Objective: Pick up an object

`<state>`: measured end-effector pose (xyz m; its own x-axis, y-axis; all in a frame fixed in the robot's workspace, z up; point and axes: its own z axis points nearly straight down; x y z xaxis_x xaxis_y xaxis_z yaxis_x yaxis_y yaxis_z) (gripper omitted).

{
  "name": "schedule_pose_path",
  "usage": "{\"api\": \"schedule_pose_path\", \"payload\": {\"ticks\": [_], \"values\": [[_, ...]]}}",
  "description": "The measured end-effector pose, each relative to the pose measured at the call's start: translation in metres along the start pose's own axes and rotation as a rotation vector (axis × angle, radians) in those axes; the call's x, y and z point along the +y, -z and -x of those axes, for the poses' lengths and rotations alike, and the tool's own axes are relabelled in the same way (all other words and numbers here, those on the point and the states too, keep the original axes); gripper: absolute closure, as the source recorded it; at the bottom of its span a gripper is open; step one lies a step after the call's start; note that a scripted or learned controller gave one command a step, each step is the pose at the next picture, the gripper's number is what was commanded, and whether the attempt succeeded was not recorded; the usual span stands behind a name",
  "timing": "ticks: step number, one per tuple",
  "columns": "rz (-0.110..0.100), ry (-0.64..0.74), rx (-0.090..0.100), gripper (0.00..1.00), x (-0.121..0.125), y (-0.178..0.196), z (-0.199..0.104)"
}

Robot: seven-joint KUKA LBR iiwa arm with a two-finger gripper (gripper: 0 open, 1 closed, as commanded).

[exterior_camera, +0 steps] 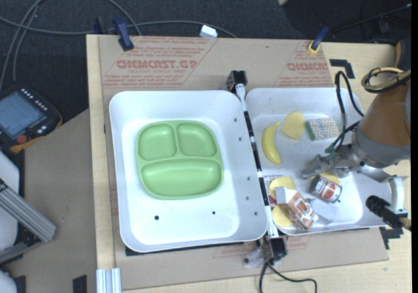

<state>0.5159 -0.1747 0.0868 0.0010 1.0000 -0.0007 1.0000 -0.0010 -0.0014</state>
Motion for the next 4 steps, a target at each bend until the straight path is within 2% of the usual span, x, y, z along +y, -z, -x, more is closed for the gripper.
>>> {"api": "schedule_pose_path", "payload": {"ticks": [1,2,3,4], "values": [[0.003,0.000,0.000,1.00,0.001,0.010,0.000],[0.002,0.000,0.000,0.00,0.001,0.010,-0.001],[0.000,0.000,0.002,0.00,-0.037,-0.003,0.002],[0.004,0.000,0.000,1.00,-0.036,0.008,0.002]]}}
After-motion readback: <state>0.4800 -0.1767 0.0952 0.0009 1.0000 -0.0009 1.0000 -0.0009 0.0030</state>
